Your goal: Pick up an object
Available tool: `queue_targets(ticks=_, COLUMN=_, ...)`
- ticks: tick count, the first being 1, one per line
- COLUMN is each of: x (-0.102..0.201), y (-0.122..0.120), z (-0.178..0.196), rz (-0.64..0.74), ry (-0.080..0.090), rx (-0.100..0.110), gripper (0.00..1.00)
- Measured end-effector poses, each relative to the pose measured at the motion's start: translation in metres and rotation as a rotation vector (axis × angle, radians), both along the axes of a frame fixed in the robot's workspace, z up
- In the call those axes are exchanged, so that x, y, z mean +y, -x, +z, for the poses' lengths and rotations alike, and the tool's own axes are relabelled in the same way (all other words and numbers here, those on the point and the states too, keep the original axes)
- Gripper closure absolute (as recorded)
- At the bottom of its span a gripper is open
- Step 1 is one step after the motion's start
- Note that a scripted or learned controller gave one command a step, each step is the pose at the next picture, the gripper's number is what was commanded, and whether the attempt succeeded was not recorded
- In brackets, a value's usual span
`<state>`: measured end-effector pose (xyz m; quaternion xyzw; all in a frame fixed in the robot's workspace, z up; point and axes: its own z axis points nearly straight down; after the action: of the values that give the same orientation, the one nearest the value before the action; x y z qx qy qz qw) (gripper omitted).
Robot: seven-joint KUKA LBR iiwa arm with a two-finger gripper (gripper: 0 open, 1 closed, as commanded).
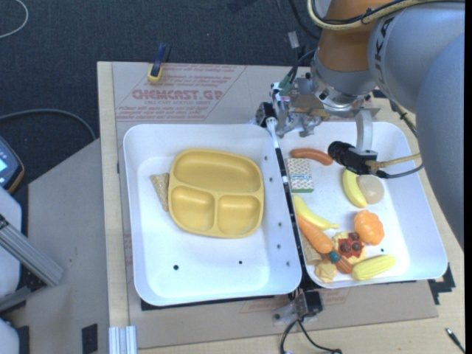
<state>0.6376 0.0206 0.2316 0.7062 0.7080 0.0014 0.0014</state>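
We see the gripper (289, 116) hanging over the top left corner of the right bin (428, 220), just above the divide, but we cannot tell its state. The toy food lies below it: a sausage (311, 155), banana (354, 188), carrot (316, 234) and corn (374, 266). A yellow tray (216, 192) sits in the left bin (147, 257).

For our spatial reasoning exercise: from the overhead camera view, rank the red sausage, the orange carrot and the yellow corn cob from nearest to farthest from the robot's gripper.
From the gripper:
1. Red sausage, top of the right bin.
2. Orange carrot, mid-bin, left side.
3. Yellow corn cob, bottom of the bin.
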Motion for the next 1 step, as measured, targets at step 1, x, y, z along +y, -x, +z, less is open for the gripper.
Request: queue_targets(ticks=1, x=0.0097, y=-0.0068, z=0.0005, rz=-0.002, ry=0.001, rx=0.0, gripper=1.0)
